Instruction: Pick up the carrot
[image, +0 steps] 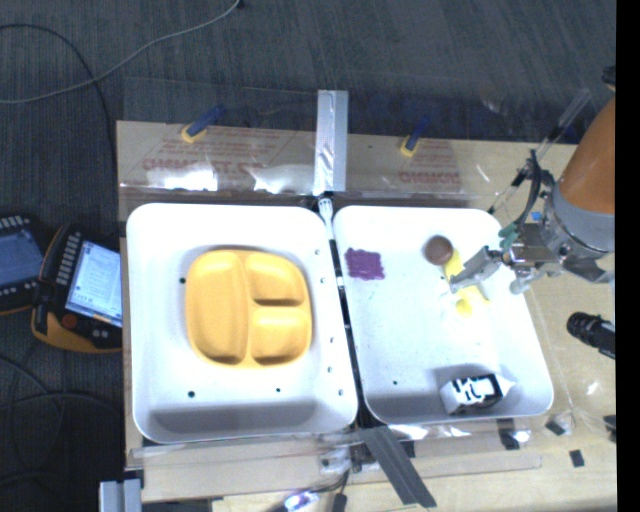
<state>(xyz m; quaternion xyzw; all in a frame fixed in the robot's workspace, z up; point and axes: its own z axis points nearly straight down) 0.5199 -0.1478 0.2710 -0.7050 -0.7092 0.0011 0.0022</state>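
Camera view: my gripper (497, 275) hangs spread wide at the right bin's (400, 395) 2 o'clock. I can't pick out the carrot for sure; a yellow piece (456, 266) touches my 9 o'clock finger. I'd centre before closing.

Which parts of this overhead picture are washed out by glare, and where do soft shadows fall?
In the camera view, the white right bin and left bin are bright enough to lose surface detail; the clear plastic sheet behind them glints; a soft shadow runs along the left bin's near inner wall; the small items by the end effector look blurred.
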